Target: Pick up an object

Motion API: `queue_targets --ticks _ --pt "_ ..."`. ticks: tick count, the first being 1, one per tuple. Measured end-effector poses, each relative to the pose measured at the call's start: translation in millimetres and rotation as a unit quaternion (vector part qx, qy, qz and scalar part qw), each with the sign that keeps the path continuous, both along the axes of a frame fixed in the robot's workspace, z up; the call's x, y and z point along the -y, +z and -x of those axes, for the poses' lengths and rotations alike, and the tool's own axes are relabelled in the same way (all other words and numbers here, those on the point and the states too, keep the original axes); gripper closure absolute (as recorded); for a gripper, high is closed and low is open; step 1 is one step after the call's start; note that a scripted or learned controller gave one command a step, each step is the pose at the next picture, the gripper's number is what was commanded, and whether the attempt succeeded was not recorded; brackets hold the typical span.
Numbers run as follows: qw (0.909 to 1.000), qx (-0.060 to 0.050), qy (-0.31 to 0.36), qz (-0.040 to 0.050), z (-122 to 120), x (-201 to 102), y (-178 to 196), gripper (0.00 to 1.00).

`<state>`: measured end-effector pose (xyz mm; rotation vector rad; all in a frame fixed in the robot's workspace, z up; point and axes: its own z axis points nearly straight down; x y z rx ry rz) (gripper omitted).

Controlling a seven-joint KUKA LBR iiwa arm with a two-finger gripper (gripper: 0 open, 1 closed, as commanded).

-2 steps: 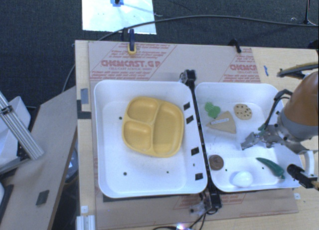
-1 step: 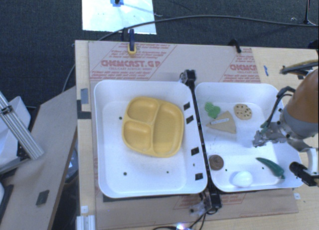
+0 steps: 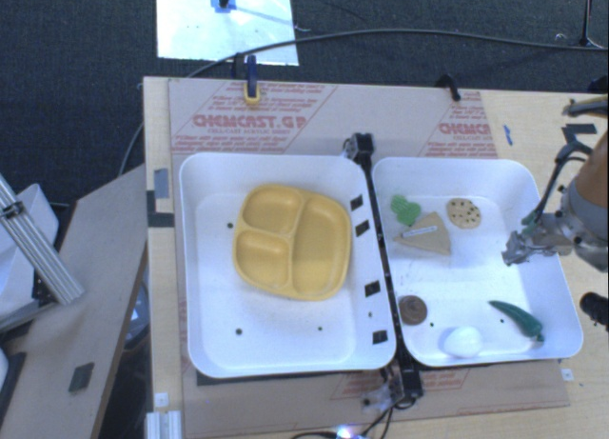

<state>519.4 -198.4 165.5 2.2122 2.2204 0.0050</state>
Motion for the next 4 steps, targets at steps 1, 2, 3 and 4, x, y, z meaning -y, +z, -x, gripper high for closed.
queue_targets --ticks 1,2,3,4 --pt "1.0000 0.000 0.001 0.0000 -2 0 54 1.00" --pt "1.0000 -0.003 0.000 -0.0008 -3 1 43 1.00" --pt "1.0000 -0.002 0.004 -0.0021 -10 -58 55 1.00" --pt "1.0000 -0.003 0.003 -0.0023 -13 -114 46 1.00"
